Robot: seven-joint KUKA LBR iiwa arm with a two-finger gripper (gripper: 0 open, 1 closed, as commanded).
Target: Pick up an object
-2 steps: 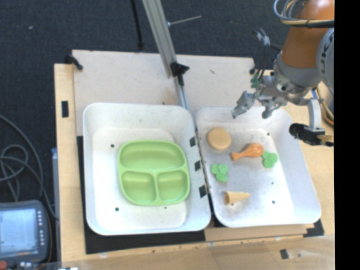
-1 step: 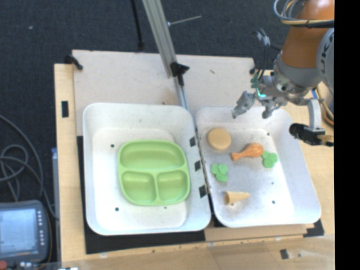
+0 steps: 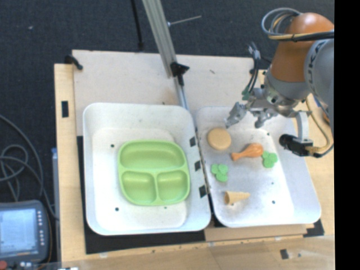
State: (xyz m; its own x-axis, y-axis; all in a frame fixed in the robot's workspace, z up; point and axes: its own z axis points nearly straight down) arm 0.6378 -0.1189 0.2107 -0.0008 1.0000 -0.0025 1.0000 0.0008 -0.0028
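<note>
Hovering my hand [image 3: 250, 116] open, holding nothing, over the right bin's [image 3: 298, 204] back edge. Nearest target: bun [image 3: 219, 139], just below it in the bin. Looks like light, stiff plastic, smooth and prob slippery; I'd pinch across its round sides.

The bench [image 3: 112, 77] bears two white bins [image 3: 101, 122] (side by side).
</note>
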